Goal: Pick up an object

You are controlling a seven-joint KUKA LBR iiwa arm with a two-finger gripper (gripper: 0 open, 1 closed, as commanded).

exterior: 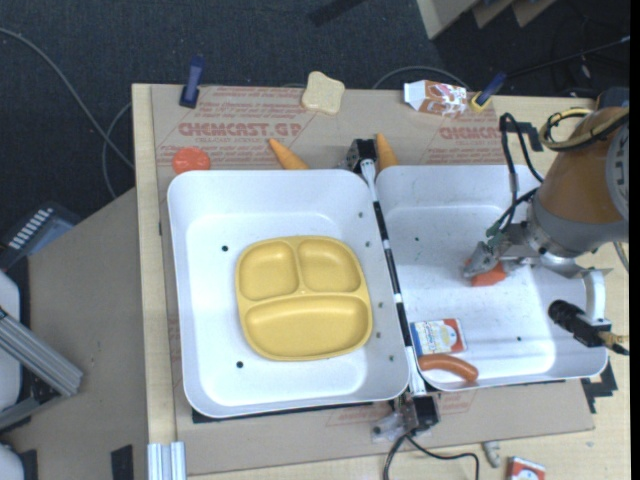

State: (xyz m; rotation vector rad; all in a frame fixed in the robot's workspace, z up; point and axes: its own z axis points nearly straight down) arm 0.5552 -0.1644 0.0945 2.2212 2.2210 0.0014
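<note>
Two shallow white bins side by side on desk (150, 368). Left bin (195, 268) holding a yellow divided plate (302, 296), three compartments, lying flat near bin centre. Right bin (440, 208) holding three small things: a red-orange piece (490, 277) about mid-bin, a small printed packet (437, 336) near the near-left corner, an orange sausage-like piece (450, 368) just nearer than the packet, at the near rim. Arm (585, 193) reaching in from right, grey with orange band. Claw (487, 261) low over right bin, tips right at the red-orange piece, seemingly touching its far edge. Cannot tell whether claw apart or together; piece not clearly seen between tips. Beyond bins on cardboard: bread-shaped piece (323, 92), orange carrot-like piece (287, 155), small wrapper (436, 96).
</note>
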